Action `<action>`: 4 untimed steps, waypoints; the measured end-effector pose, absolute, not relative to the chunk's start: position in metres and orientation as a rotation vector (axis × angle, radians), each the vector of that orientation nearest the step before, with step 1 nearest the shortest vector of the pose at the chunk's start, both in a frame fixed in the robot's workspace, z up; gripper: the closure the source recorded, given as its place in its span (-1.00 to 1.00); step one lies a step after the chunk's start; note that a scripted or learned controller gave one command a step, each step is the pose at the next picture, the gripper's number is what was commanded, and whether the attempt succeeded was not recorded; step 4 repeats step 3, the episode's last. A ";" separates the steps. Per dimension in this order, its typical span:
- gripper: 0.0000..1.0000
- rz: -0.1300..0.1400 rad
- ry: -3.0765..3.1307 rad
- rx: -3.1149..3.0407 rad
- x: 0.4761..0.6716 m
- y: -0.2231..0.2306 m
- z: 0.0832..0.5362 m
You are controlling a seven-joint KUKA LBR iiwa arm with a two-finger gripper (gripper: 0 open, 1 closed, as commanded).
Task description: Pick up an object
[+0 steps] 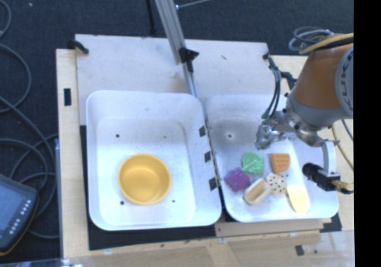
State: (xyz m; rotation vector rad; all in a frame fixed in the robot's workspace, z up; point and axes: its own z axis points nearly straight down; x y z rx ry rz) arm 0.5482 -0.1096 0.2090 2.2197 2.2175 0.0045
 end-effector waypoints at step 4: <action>1.00 0.004 2.230 2.214 0.563 0.041 0.221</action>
